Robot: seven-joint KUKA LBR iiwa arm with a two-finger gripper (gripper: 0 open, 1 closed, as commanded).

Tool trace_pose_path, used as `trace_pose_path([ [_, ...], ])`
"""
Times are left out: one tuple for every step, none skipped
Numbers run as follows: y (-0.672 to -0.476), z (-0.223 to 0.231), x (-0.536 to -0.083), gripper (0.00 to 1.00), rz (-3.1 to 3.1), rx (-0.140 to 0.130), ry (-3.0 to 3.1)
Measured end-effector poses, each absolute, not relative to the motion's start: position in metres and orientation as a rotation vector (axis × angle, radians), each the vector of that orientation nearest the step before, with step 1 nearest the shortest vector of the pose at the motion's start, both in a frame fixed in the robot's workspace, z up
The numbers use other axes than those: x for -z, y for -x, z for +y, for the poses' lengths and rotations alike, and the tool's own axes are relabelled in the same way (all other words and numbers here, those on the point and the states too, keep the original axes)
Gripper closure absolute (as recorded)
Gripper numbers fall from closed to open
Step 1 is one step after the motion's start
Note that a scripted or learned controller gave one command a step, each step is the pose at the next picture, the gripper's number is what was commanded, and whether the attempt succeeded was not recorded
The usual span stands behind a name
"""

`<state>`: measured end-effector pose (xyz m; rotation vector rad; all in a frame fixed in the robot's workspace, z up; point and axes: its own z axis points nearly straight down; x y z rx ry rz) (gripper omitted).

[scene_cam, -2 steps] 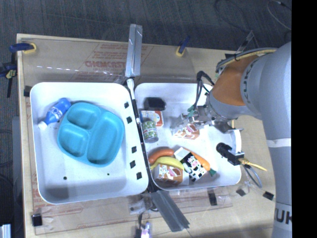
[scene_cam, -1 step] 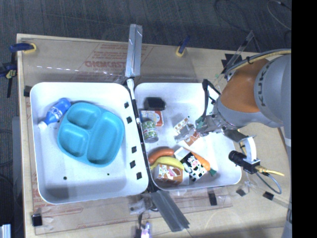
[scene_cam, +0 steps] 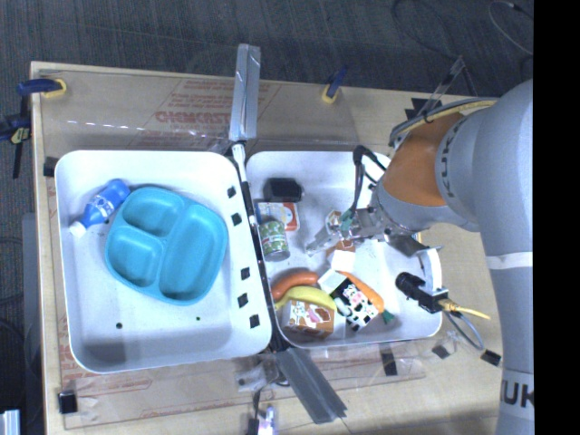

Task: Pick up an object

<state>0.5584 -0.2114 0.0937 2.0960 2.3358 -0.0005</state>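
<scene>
gripper (scene_cam: 337,231) low over the middle of the right bin (scene_cam: 313,163), finger state impossible to tell, banana (scene_cam: 304,295) near its front edge, blue divided tray (scene_cam: 167,243) in the left bin (scene_cam: 72,315)

We've got the gripper (scene_cam: 337,231) down in the right bin (scene_cam: 317,163) near a can (scene_cam: 273,239), blue tray (scene_cam: 167,245) in the left bin (scene_cam: 136,347).

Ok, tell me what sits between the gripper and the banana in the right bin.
Little visible does. The gripper hangs over the middle of the right bin, and the banana lies below it in the view, toward the near wall. A white item under the gripper and the black-and-white cow-patterned toy crowd the banana's right side.
</scene>
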Motion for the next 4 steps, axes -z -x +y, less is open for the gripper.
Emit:
trace_pose_path([
  [-0.558, -0.211, -0.094, 0.00, 2.336, 0.000, -2.096],
  [-0.559, -0.211, -0.104, 1.00, 2.340, 0.001, -2.091],
  [-0.591, -0.169, -0.221, 1.00, 2.246, 0.002, -2.199],
  [-0.593, -0.208, -0.282, 1.00, 2.261, 0.002, -2.183],
])
